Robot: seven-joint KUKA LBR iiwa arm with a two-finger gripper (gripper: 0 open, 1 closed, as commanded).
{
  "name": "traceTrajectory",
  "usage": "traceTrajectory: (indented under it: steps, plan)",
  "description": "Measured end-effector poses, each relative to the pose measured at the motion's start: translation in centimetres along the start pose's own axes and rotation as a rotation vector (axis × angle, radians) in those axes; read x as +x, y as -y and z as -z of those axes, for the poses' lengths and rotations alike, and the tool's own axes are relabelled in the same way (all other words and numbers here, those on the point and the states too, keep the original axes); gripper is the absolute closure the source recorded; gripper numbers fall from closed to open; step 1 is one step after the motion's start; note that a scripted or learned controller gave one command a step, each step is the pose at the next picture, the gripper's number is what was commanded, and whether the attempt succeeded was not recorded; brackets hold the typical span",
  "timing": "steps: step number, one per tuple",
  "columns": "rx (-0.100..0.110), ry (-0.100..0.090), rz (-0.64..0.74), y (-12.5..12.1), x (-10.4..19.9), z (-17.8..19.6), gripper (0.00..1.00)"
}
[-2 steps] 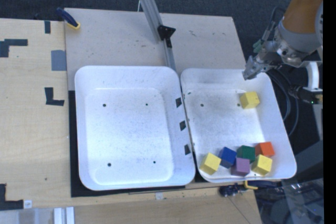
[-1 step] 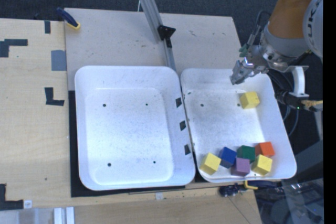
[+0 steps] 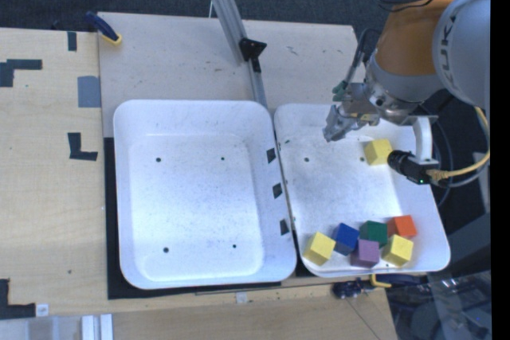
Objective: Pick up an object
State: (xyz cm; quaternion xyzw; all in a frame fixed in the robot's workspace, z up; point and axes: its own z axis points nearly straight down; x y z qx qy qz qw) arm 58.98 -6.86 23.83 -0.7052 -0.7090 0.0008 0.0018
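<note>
Camera view: gripper point(image 3: 336, 128) sits over the far end of the right bin point(image 3: 335, 195); can't tell jaw state. Nothing visibly held. Yellow cube point(image 3: 377, 151) just beside it. Six more cubes point(image 3: 362, 242) cluster at the near edge.

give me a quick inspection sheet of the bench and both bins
surface: wooden bench bearing a left white bin and a right white bin side by side
job's things: in the right bin, one yellow cube alone near the gripper; a cluster at the near edge of yellow cube, blue cube, green cube, purple cube, orange cube, yellow cube
clutter: nothing seen
grippers: gripper over the right bin's far end
cables: yellow cable by the arm
surroundings: slanted metal pole
</note>
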Motion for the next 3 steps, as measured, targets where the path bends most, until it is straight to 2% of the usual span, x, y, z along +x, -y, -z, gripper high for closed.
traceTrajectory:
  steps: [1, 2, 3]
  plan:
    - [0.000, 0.000, 0.001, 0.9, 5.7, -1.2, 1.00]
    - [-0.001, -0.001, 0.002, 2.4, 11.1, 0.0, 1.00]
    - [0.001, 0.000, 0.001, 4.3, 16.2, -1.3, 1.00]
